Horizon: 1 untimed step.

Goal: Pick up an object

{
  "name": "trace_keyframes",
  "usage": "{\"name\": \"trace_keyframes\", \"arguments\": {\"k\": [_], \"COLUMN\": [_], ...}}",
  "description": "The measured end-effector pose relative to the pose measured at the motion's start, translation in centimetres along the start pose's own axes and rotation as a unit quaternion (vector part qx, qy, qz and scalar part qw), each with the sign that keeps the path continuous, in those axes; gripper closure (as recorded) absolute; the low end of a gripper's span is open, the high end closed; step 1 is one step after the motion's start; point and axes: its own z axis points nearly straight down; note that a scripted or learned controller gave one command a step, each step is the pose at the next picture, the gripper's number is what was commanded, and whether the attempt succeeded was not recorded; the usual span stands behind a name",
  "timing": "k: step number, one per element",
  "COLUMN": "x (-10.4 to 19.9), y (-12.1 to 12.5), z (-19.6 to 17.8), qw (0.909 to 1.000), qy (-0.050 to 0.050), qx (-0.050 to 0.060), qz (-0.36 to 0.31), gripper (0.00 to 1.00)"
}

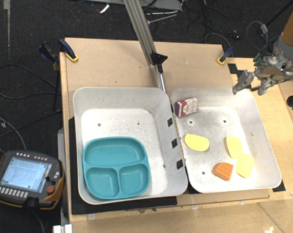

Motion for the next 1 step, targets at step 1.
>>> {"name": "trace_keyframes", "arguments": {"k": [1], "x": [0.03], "y": [0.08], "z": [-1.04], "qw": [1.0000], "qy": [-0.001], "qx": [-0.001], "qz": [-0.001], "gripper": [1.00]}}
